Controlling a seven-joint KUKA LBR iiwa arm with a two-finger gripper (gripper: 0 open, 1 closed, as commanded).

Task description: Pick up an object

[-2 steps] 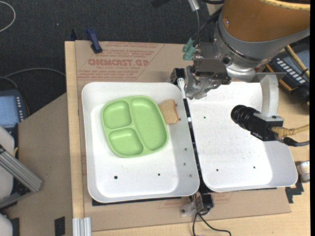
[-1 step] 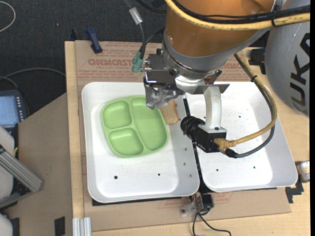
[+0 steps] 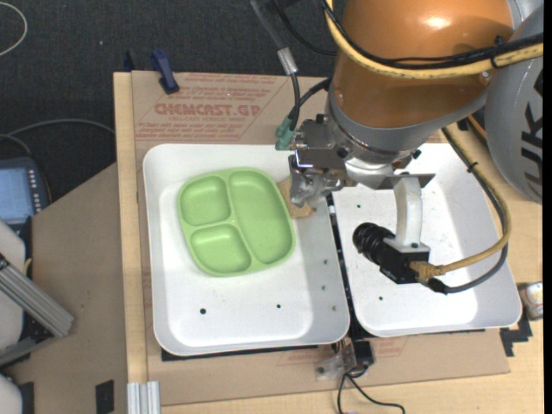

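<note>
Green and moulded into three compartments, the plastic divided plate [image 3: 235,222] lies flat in the left white bin [image 3: 172,300], toward that bin's upper half and turned at a slight angle. Its right rim comes close to the low wall where the left bin meets the right white bin [image 3: 466,300].

Above that same dividing wall hangs the arm's wrist, the large orange band [image 3: 414,50] and grey housing covering the top of the right bin. The gripper [image 3: 304,192] reaches down from under the wrist at the upper part of the seam between the bins, just beside the plate's upper right edge. A small tan patch shows at its tip, too small to identify. How the gripper stands cannot be told from this slanted view; nothing is visibly held.

The plate sits to the left of the gripper and slightly below it in the picture, near but not clearly touching. A black cylindrical fitting [image 3: 384,250] with a yellowish cable [image 3: 474,257] hangs over the right bin's floor.
</note>
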